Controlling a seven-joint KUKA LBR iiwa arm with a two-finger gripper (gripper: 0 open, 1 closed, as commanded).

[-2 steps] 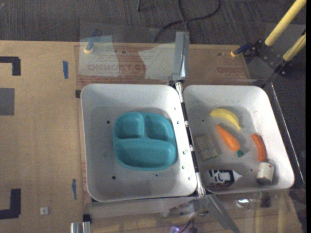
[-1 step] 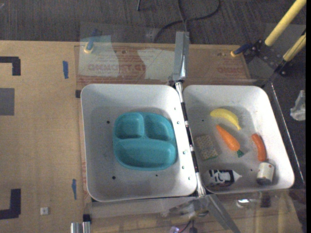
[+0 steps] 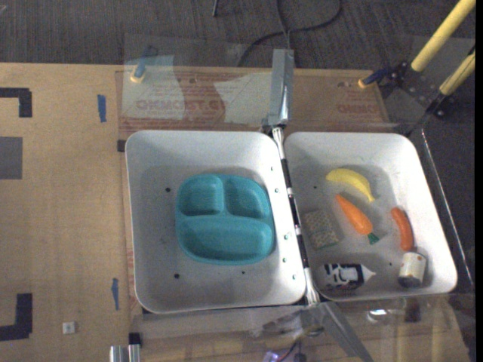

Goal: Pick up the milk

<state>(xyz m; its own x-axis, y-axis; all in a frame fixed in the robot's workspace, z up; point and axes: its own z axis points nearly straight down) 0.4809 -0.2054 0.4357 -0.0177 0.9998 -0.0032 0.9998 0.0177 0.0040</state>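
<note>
Milk [image 3: 346, 275], a black-and-white carton apparently lying on its side, sits closest to the viewpoint, against the near wall of the right bin [image 3: 426, 173] and close to the divider between the bins.

Findings, largest to smallest:
- Left bin [image 3: 139, 202]: holds one teal tray [image 3: 224, 219], three compartments, all bare.
- Right bin: holds all the loose items. This is the bin on the side from which the arm reaches in.
- Carrot [image 3: 355, 215]: mid-bin, beyond the milk, well apart from it.
- Banana [image 3: 349, 181]: further back again.
- Sausage [image 3: 402, 228]: toward the bin's right wall.
- Sponge [image 3: 321, 227]: a speckled pad, the milk's closest neighbour, not touching it.
- Can [image 3: 412, 268]: small, in the near right corner, beside the milk with a gap between.

Gripper: whether open or closed cannot be told from this view; positions relative to it cannot be given.

Assessment: the task stands at the approach step; the milk is untouched on the bin floor. The next move calls for travel across the right bin, past the can, then a descent with fingers spread over the carton. The adjacent wall leaves little room on that side, so a finger may strike the rim.
</note>
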